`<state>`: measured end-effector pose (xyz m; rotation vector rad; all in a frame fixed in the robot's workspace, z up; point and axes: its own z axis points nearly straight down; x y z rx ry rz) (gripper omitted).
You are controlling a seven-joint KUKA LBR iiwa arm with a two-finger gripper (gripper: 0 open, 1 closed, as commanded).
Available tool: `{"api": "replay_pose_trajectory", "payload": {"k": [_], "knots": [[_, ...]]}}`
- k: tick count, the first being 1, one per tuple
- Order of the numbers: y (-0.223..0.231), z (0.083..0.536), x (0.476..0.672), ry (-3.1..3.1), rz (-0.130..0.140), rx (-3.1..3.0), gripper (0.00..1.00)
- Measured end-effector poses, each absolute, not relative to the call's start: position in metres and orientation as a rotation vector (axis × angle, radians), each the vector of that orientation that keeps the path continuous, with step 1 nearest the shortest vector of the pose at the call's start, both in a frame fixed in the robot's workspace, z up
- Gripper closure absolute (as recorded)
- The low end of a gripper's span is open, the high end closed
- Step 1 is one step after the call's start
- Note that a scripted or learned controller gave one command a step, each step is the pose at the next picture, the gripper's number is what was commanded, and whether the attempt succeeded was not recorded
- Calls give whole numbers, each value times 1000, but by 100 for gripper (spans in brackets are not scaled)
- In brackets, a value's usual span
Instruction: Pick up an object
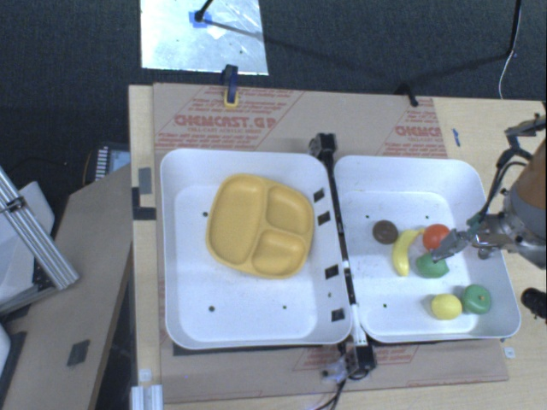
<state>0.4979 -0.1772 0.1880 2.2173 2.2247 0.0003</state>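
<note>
Hovering gripper (pixel 441 251) crowds green object (pixel 431 266) near right bin (pixel 479 182) edge.

- two white bins: left bin (pixel 184 314), right bin (pixel 402 178)
- one yellow divided tray (pixel 259 225)
- one banana (pixel 402 252)
- one lemon (pixel 445 307)
- one green apple (pixel 477 298)
- one brown disc (pixel 385 231)
- one orange-red ball (pixel 436 234)
- one green lump (pixel 430 268)

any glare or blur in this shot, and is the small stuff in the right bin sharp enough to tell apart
Camera view: strong glare on the foil sheet up top; white bins bright but not blown out; overall soft focus. The banana, lemon and brown disc read by colour, while the hand is too blurred to judge.
</note>
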Motion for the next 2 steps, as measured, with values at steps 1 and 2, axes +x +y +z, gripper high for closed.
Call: {"api": "replay_pose_trajectory", "payload": {"k": [1,2], "knots": [[-174,126,499,2225,-1,2222,0],[-173,82,499,2224,-1,2222,0]]}}
